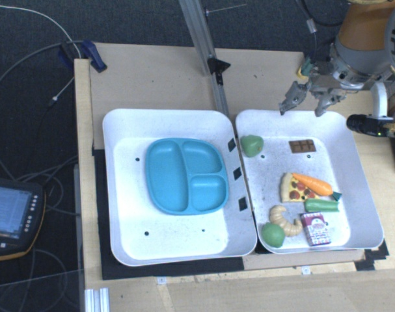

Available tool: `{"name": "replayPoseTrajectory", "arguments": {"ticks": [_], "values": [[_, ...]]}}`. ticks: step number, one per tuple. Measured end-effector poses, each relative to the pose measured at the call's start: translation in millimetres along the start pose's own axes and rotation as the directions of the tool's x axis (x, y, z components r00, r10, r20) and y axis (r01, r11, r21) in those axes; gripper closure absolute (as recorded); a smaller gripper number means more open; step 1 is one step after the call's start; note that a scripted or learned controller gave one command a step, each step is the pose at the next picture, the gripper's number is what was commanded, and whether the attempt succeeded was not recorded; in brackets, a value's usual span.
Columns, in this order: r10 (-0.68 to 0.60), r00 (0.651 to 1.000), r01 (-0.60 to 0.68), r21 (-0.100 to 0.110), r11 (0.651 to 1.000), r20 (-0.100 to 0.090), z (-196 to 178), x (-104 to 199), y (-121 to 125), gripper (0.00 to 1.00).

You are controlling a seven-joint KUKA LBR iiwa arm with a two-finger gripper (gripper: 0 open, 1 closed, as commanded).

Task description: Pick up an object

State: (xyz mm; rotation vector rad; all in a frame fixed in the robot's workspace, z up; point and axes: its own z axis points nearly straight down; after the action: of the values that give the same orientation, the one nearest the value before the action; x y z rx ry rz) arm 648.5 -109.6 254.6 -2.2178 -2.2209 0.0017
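1. Several small toy foods are seen in the right-hand shallow white plastic bin point(360, 174); any of them would serve the task. A round green plastic fruit point(252, 145) lies at the bin's far left, a flat brown chocolate-bar piece point(302, 146) to its right, and nearer the front a pizza slice point(296, 187), an orange carrot point(312, 184), a green pepper-like piece point(321, 205), a tan curved croissant-like piece point(284, 218), a second green round piece point(272, 234) and a small red carton point(316, 229).
2. All are judged light, stiff, hollow plastic, smooth and somewhat slippery, hardly fragile.
3. The far green fruit is judged the easiest target: it stands apart from the cluster and can be taken across its middle. The flat chocolate piece is judged hard to pinch from above.
4. The grey two-finger gripper point(304, 106) is seen above the far edge of the right bin, beyond the chocolate piece. Its two fingers point(287, 106) are spread widely; nothing is held between them and nothing is touched.
5. The blue three-compartment plastic plate point(186, 175) rests in the left white bin point(119, 174), well apart from the gripper.
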Motion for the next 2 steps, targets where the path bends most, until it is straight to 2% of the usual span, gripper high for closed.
{"name": "replayPoseTrajectory", "arguments": {"ticks": [1,2], "values": [[0.000,1.000,0.000,0.000,1.000,0.000,0.0,-0.1,0.0,0.00],[0.000,1.000,0.000,0.004,1.000,0.000,53.7,10.5,1.9,0.00]]}}
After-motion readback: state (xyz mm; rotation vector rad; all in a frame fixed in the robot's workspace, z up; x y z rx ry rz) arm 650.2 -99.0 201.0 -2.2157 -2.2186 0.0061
